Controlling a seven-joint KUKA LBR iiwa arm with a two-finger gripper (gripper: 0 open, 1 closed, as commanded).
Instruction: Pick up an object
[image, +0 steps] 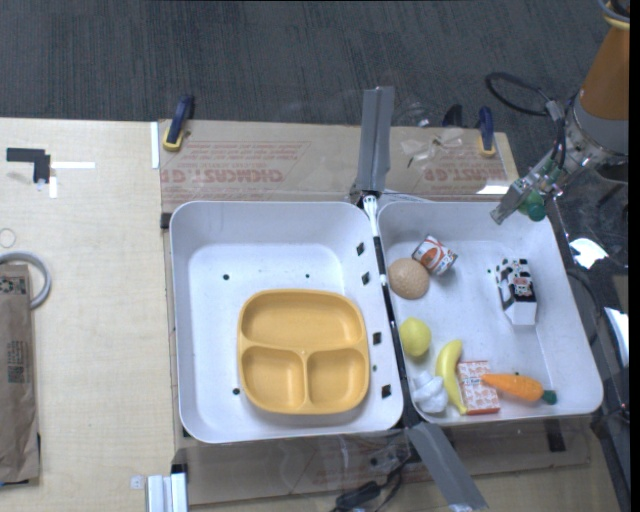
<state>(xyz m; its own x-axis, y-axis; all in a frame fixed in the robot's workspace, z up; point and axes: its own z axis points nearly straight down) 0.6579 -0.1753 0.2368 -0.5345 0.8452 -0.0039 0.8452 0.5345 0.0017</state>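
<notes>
While the arm hangs over the far right corner of the right bin (590, 385), its pincer (522, 203) carries nothing, and whether it's open or closed I cannot tell from this slant. All the candidates sit below it: a small can (434, 255), a brown egg-shaped ball (408, 278), a lemon (416, 337), a banana (449, 372), a carrot (515, 386). A yellow divided tray (303, 352) fills the left bin (195, 300), likely as a drop spot.

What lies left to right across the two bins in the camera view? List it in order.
Yellow divided tray in the left bin → brown egg-shaped ball → small can → orange carrot. The lemon, banana, red-and-white box and milk carton are left out, since their places overlap the others.
</notes>
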